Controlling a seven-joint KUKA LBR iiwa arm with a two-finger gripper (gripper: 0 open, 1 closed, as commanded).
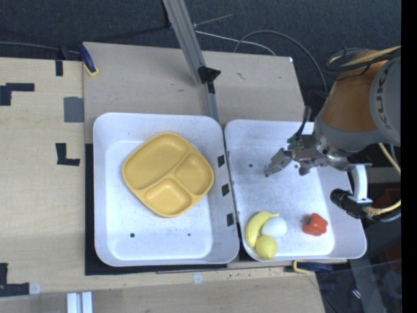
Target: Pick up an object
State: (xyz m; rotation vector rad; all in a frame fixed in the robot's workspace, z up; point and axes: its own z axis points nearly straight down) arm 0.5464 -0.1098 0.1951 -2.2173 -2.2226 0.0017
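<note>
Fingers hang parted and empty over the right bin, well apart from banana, egg and pepper.

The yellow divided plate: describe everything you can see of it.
The yellow divided plate is a rounded-square dish of what looks like smooth plastic, moulded with raised ridges into three compartments. All three look bare. It lies flat and upright, turned at a slant to the walls of the left bin, on the upper middle of that bin's white floor. It touches nothing but that floor, and the gripper is well away, over the right bin.
</note>
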